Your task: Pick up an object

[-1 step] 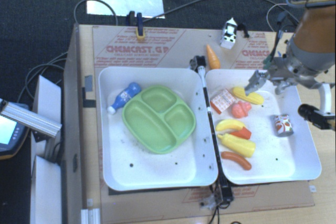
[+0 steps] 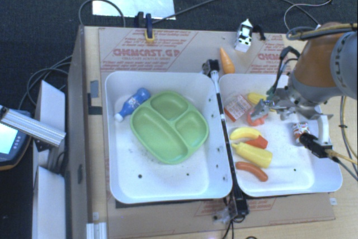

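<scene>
The right bin holds several small things. Among them are a clear packet with red print, a yellow piece, a banana, a red-orange piece, a yellow corn cob and a brown sausage. My gripper hangs low over the upper middle of this bin, just right of the packet and below the yellow piece. Something reddish shows at its tip, but I cannot make out whether it is held.
A green divided plate and a blue bottle lie in the left bin. An orange carrot and a black-and-white toy lie on the cardboard behind the bins. The arm fills the right bin's far right side.
</scene>
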Action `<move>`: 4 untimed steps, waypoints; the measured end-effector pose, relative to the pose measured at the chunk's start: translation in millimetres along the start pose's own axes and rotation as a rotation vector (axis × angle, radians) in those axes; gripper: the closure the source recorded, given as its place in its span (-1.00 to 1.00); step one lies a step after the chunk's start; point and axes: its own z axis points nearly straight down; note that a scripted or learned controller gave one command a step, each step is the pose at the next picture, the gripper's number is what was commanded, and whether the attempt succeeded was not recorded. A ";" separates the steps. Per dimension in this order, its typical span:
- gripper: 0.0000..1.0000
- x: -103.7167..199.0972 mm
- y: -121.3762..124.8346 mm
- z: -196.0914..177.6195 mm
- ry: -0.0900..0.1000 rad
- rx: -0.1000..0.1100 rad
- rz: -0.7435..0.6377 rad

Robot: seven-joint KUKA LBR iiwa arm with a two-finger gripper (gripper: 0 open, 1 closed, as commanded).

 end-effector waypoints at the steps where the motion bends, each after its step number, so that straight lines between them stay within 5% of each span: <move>1: -1.00 6.5 58.0 43.1 0.000 -0.007 -0.003; 2: -1.00 21.4 32.9 41.8 -0.005 -0.019 0.001; 3: 1.00 23.9 34.4 30.2 0.001 -0.021 -0.002; 4: -1.00 23.9 34.2 30.4 0.001 -0.020 -0.002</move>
